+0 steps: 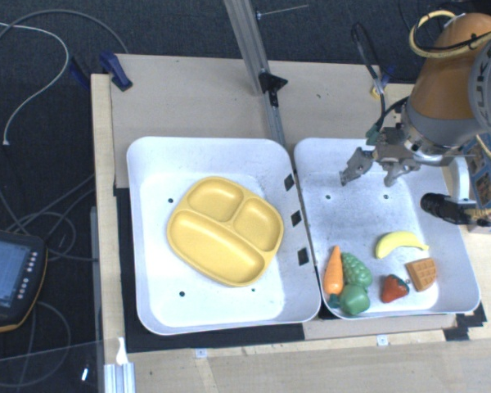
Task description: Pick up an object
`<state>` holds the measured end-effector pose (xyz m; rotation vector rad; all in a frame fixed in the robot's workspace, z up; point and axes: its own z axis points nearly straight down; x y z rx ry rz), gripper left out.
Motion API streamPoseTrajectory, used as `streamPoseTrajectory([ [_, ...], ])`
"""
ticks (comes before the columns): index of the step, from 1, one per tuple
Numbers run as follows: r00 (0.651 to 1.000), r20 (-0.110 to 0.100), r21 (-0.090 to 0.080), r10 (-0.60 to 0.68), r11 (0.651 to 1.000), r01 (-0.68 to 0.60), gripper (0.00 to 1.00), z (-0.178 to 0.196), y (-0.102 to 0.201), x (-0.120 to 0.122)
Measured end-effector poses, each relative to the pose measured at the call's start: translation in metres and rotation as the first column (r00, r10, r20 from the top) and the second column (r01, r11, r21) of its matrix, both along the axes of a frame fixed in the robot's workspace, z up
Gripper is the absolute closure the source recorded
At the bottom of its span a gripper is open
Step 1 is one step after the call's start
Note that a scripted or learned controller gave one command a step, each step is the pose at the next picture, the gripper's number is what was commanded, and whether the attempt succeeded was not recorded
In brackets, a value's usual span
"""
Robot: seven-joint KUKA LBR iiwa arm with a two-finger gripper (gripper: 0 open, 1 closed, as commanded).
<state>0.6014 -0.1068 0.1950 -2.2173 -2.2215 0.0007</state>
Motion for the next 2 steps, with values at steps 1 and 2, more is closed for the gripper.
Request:
streamPoseTrajectory([
  [1, 1.000, 0.000, 0.000, -0.001, 1.000, 0.001, 0.00, 0.000, 0.000, 0.000],
  [2, 1.000, -0.006, 0.000, -0.002, 1.000, 0.002, 0.00, -0.063, 0.000, -0.003],
])
